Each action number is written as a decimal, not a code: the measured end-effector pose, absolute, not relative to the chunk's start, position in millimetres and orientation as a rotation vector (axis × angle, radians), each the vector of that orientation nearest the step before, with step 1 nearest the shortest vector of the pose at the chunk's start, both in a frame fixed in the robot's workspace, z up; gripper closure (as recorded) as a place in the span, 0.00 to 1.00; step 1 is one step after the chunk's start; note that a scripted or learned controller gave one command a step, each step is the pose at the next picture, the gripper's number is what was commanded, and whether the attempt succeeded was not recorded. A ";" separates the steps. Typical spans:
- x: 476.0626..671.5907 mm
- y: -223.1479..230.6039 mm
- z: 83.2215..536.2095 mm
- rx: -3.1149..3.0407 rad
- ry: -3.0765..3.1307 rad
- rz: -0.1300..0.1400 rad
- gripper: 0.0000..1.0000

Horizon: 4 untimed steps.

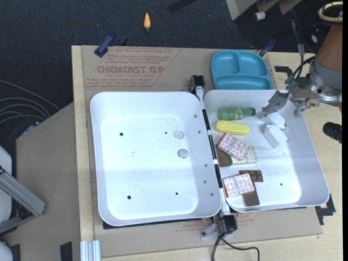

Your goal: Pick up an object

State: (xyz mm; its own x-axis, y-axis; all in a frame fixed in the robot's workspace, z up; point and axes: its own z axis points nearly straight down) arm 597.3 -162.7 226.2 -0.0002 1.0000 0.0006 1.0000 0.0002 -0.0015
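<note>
The right bin (304, 167) holds a green bottle (236, 113) lying on its side, with a yellow corn cob (232, 127) just in front of it. Nearer sit a red-and-white patterned packet (237, 148), a second patterned packet (238, 185) and a brown block (252, 188) beside it. My gripper (274, 128) hangs over the back right part of this bin, right of the bottle and corn, and apart from them. It looks open with nothing between its fingers.
The left bin (109, 145) holds two small grey discs (181, 144). A blue divided tray (241, 69) lies behind the right bin. A blue clip (105, 44) and a small orange item (147, 20) lie beyond the bench's back edge.
</note>
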 end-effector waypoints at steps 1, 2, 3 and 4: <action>595.9 -111.4 86.7 -2.220 -2.222 0.000 0.00; 575.1 -93.0 84.4 -2.219 -2.219 0.002 0.00; 543.7 -95.7 84.4 -2.220 -2.219 0.001 0.00; 544.3 -95.3 94.4 -2.222 -2.220 -0.001 1.00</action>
State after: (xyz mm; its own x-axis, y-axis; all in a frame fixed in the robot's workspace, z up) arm 544.3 -95.3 94.4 0.0009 1.0000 0.0013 1.0000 -0.0009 0.0001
